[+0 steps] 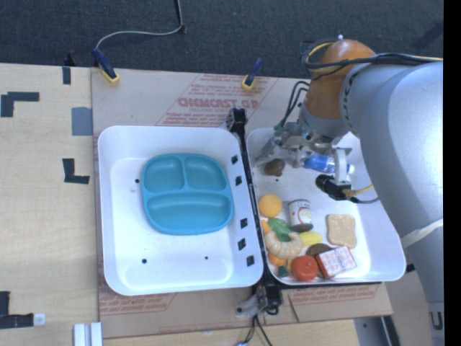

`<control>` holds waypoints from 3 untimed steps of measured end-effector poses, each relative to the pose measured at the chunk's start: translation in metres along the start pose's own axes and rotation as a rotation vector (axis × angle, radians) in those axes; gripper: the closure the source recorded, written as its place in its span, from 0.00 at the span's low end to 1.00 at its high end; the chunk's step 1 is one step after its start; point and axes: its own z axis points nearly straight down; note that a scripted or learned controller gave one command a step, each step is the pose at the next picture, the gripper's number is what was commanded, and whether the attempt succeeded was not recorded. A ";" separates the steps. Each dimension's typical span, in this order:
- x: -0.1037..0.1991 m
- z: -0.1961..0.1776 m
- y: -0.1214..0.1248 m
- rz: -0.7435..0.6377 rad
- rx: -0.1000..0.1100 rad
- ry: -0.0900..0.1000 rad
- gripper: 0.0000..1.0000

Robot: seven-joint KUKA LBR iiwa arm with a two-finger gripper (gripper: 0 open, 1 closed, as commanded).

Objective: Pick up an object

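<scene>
We lower our metal gripper (282, 150), its opening impossible to tell, over a lumpy brown object (274, 167) near the right bin's (374, 254) far-left corner.

Bright, even light from overhead fills the scene. The left bin (119, 215) glares white, its floor nearly washed out, with soft shadow along its inner walls. The blue tray (187, 193) shows faint sheen. The arm (403, 121) at right looks soft and blurred; small food items lack fine detail
</scene>
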 end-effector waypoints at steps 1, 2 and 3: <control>0.000 -0.010 0.000 -0.001 0.000 0.000 1.00; 0.000 -0.010 0.000 -0.001 0.000 0.000 0.00; -0.003 0.000 -0.009 0.000 0.000 -0.001 0.00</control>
